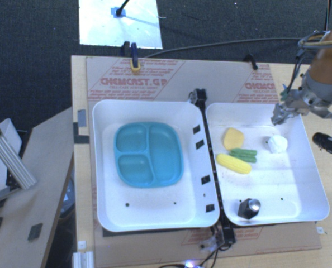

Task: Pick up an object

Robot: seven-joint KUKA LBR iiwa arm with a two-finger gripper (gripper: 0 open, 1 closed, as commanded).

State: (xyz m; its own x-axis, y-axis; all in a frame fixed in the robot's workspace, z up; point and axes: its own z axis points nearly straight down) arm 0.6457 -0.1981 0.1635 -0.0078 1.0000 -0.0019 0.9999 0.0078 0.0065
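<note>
My gripper [279,117] hangs over the far right part of the right bin [300,202], with nothing visibly held. A small white lump [277,144] lies just below and in front of it. Further left in the same bin are a rounded yellow piece [233,138], a green bean pod [244,154] and a yellow corn cob [233,163], close together. Near the bin's front edge stands a small black and silver object [249,208].
The left bin [107,205] holds a blue divided plate [148,153]. A black hinged strip [207,149] runs between the bins. The arm [325,71] enters from the upper right. A blue and yellow clamp [134,57] sits on the board's far edge.
</note>
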